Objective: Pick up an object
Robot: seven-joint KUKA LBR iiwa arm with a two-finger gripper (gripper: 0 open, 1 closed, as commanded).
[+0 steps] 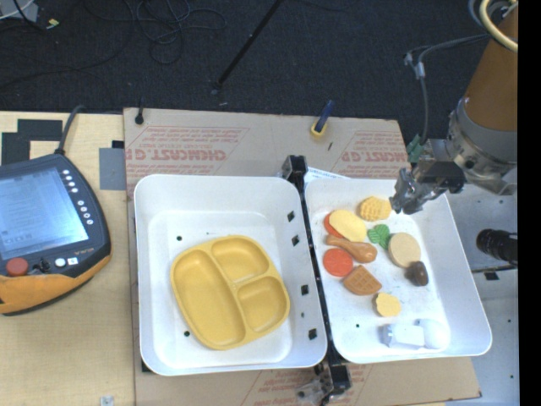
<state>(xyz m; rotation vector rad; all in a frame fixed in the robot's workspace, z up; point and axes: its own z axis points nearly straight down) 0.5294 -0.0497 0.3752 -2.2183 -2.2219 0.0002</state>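
Observation:
The right bin (467, 271) holds several toy foods: a yellow corn piece (373, 208), a yellow and red piece (347, 224), a drumstick (355, 248), a green piece (379, 235), a tan round piece (404, 249), a red tomato (337, 263), a dark brown piece (416, 272), a brown wedge (363, 281) and a small yellow piece (388, 304). My gripper (404, 200) hangs over the bin's far side, just right of the corn piece and above the tan piece. I see nothing held in it.
A whitish bottle (414, 335) lies at the right bin's near edge. The left bin (161, 201) holds a yellow divided tray (230, 290). A pendant with a screen (46, 227) rests at the far left. A black divider (308, 252) separates the bins.

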